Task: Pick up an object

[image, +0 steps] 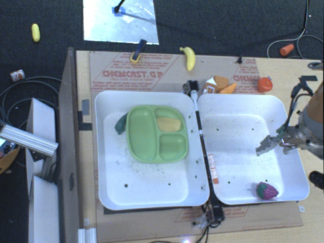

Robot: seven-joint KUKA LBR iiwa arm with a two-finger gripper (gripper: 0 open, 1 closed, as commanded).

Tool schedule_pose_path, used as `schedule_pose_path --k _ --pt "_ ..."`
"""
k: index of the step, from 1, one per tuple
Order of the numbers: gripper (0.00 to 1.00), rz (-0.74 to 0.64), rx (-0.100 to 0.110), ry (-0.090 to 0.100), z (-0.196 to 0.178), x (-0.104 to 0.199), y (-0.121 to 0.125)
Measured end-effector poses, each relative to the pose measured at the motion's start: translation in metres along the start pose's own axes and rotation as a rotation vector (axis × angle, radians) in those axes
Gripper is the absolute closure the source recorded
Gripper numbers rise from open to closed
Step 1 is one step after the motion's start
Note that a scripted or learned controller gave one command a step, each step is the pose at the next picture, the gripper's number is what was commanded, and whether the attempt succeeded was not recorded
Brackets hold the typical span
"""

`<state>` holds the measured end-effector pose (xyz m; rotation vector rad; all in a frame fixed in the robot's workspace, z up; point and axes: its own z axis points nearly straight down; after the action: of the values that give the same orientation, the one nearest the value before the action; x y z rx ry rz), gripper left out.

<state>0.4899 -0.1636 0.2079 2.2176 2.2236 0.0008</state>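
The small purple and green toy fruit (pixel 267 190) lies in the right-hand shallow white bin (pixel 238 110), near that bin's front right corner, and nothing touches it. In the camera view we see the grey arm (pixel 311 123) come in from the right edge, its tool (pixel 265 146) hanging over the right side of the same bin, behind the toy fruit and clearly apart from it. We see nothing between the tool's fingers; whether they stand apart or together we cannot tell.

In the left-hand shallow white bin (pixel 147 191) we see a light green divided plastic plate (pixel 156 134) lying flat, with a pale yellow piece (pixel 169 123) in its upper right compartment. A dark green object (pixel 120 123) lies just beside the plate's left edge, partly tucked under it.

On the worktop behind the bins we find a yellow toy banana (pixel 189 57), a blue and yellow clamp (pixel 137 51), an orange and white toy (pixel 220 84) just behind the right bin's rim, and an orange round toy (pixel 265 84) further right. Beyond the worktop, on the dark floor, a shiny square sheet (pixel 120 13) lies flat, a small yellow object (pixel 35 32) sits at far left, and an orange cone-shaped object (pixel 286 49) rests near a cable at upper right.
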Motion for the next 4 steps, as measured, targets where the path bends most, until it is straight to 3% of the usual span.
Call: schedule_pose_path --k 1,2,3,4 --pt "0.00 -0.014 0.001 0.005 0.025 0.136 0.003" --pt "0.00 -0.004 -0.008 -0.001 0.001 0.128 0.068" --pt "0.00 0.004 -0.001 -0.001 0.024 0.094 0.081" --pt "0.00 0.005 0.004 0.000 0.056 0.064 0.048"
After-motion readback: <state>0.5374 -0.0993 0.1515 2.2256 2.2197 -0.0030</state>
